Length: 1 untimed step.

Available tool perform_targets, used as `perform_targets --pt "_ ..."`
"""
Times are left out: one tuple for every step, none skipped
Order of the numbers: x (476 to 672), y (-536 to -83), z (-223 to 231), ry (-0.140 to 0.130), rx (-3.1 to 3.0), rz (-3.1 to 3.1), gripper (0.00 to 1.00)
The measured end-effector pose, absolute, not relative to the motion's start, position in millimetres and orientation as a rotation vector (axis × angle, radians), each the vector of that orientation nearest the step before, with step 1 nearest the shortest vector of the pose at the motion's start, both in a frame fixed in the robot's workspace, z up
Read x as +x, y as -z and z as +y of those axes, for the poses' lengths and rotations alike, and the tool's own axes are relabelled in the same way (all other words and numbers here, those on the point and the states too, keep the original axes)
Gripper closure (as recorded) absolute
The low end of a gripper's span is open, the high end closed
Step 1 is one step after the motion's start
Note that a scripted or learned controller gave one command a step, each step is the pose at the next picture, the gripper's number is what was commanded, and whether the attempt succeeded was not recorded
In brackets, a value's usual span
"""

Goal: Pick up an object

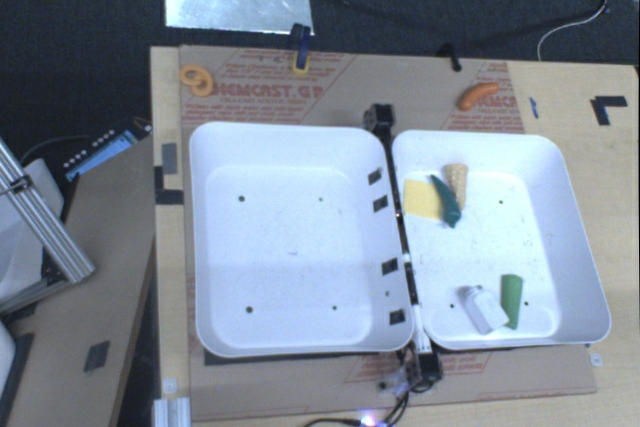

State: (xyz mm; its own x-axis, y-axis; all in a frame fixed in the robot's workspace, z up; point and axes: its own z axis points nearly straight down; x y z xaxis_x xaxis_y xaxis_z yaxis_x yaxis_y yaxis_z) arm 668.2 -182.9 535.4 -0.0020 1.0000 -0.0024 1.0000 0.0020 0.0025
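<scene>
White block partly blurred.

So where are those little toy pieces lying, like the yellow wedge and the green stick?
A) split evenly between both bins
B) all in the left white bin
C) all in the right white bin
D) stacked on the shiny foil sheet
C: the yellow wedge, the green stick, the teal piece and the grey block all lie inside the right white bin.
</scene>
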Motion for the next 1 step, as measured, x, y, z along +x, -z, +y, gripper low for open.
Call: perform_targets --pt "668.2 -535.4 -178.5 0.0 2.217 2.221 1.0"
